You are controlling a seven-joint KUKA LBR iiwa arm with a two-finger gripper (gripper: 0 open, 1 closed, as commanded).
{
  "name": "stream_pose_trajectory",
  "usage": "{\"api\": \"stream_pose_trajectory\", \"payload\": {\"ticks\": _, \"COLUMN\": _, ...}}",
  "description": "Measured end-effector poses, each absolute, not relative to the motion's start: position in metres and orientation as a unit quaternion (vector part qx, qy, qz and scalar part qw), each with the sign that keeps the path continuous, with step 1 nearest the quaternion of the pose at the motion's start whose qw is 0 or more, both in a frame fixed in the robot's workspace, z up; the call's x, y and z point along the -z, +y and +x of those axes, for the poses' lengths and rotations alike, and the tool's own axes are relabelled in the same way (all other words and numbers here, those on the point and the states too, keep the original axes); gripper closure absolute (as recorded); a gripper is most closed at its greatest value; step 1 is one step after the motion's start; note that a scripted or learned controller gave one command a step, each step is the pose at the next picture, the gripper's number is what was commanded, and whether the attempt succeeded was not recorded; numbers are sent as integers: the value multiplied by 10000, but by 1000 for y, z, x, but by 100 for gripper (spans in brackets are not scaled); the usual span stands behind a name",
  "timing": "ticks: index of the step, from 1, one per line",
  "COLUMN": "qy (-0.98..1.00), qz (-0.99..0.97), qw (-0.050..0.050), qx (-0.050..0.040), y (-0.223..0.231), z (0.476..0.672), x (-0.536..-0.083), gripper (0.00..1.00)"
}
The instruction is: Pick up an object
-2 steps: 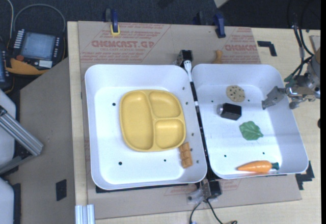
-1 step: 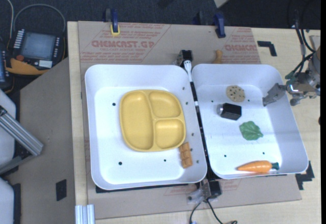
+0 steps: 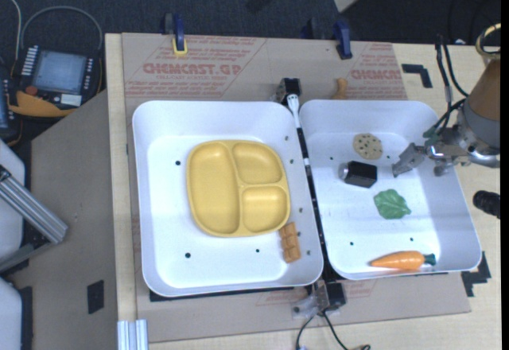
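A toy carrot lies at the near edge of the right bin, with a green leaf piece, a black block and a speckled cookie farther in. The gripper hangs above the bin's right side, fingers spread and holding nothing. Nothing is lifted yet; choosing, descending and grasping all remain.

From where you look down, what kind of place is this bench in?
Most likely a robot lab test bench, not a kitchen: two white bins clamped on a board, toy food like the carrot, a control pad with cables, and the gripper reaching in.
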State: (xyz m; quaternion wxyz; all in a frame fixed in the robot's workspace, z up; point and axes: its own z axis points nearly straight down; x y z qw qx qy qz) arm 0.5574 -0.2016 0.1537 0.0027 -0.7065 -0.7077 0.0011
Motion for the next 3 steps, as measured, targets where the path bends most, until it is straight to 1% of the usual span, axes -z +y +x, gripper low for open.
{"api": "stream_pose_trajectory", "payload": {"ticks": 1, "qy": -7070, "qz": -7072, "qw": 27, "qx": -13, "y": -207, "z": 550, "x": -106, "gripper": 0}}
{"api": "stream_pose_trajectory", "payload": {"ticks": 2, "qy": -7071, "qz": -7071, "qw": 15, "qx": -3, "y": -207, "z": 550, "x": -84, "gripper": 0}}
{"api": "stream_pose_trajectory", "payload": {"ticks": 3, "qy": -7073, "qz": -7070, "qw": -11, "qx": 12, "y": -207, "z": 552, "x": -96, "gripper": 100}}
